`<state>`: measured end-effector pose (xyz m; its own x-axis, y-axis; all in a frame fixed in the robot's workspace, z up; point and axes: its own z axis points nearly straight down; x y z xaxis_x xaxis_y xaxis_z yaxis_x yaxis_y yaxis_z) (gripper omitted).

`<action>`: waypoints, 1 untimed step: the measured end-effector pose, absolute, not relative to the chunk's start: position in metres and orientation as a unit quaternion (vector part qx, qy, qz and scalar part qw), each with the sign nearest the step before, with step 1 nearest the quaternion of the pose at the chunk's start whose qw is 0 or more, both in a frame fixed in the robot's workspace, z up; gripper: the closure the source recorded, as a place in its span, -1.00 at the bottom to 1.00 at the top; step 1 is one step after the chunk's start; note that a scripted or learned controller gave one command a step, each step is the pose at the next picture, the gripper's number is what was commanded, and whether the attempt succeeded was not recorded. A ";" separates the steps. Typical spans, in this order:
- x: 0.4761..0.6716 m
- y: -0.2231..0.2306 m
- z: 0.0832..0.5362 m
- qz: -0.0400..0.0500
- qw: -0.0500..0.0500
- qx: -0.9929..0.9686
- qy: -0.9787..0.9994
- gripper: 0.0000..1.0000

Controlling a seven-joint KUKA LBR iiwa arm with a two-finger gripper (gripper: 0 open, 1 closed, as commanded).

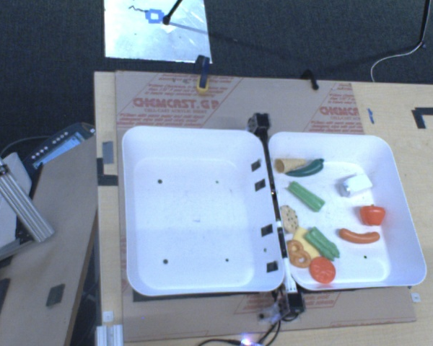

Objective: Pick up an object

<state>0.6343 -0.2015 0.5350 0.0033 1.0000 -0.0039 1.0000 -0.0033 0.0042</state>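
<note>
Several toy foods (325,218) lie in the right bin (400,193).

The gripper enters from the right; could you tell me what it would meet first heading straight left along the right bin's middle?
Probably the red toy vegetable, though depth is unclear from this slanted view.

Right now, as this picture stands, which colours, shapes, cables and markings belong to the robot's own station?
A shallow white plastic bin with rounded corners on the left meets its twin on the right along a row of small black clips. Beneath lies a brown board with red printed lettering. A thin white cable curls at the upper right.
</note>
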 end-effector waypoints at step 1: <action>0.595 -0.184 0.521 0.001 0.000 0.707 0.708 1.00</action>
<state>0.5947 -0.1845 0.5214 -0.0014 1.0000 0.0005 1.0000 0.0014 0.0014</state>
